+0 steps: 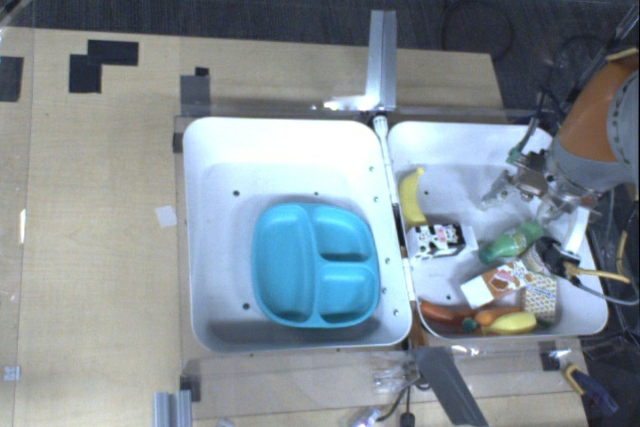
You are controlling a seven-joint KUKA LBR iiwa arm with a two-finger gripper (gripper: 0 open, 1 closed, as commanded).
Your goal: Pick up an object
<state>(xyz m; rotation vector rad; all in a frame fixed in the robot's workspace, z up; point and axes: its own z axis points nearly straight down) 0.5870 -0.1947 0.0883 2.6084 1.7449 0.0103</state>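
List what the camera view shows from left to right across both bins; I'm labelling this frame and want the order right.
Blue divided plate → banana → black-and-white patterned item → green bottle → end effector at the right bin's far right side.

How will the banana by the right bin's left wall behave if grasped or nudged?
The banana looks like smooth plastic, so probably light, stiff and somewhat slippery. Its curved shape may pivot or slide when nudged. It lies along the bin wall, which likely limits finger clearance.
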